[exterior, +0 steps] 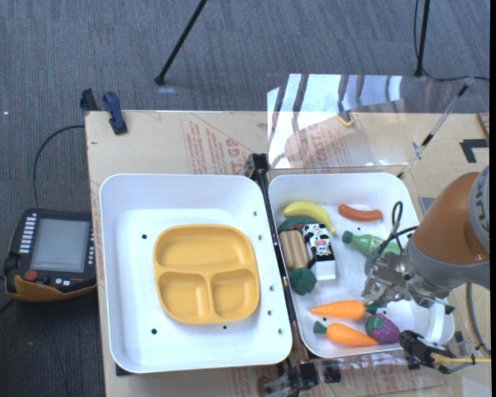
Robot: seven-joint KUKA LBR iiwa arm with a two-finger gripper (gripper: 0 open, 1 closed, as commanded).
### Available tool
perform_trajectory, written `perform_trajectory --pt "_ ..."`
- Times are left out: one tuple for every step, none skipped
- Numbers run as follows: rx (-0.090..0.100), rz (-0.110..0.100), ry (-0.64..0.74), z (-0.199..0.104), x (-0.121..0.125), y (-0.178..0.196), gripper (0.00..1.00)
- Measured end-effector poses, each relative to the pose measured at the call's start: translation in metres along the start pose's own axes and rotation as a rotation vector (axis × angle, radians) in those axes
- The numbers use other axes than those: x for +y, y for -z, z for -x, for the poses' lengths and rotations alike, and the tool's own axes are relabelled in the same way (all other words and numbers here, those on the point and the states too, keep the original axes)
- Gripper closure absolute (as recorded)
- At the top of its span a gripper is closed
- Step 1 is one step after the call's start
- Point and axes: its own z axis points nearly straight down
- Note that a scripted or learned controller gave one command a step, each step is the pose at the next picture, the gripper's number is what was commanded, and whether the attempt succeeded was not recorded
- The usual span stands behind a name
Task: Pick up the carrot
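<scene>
Carrots, two of them, lie in the right bin (401,190) near its near edge: the upper carrot (339,309) rests with its long axis running left to right, green top at the right, tip pointing left, and the lower carrot (347,334) sits just nearer, tilted slightly, green top at the left. The tool (382,292) hovers just right of the upper carrot, beside a purple toy (383,327) (grapes, perhaps). Whether it is apart or together I cannot tell. By my reading the approach step is in hand; nothing sits gripped. Next, the tool likely needs to shift left and descend across the carrot's short axis.
</scene>
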Motion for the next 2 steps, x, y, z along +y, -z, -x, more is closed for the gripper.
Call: perform_trajectory --pt "0.000 0.005 -0.429 -0.042 -0.024 0.026 1.00" --pt "-0.002 0.003 -0.712 -0.078 -0.017 -0.010 1.00"
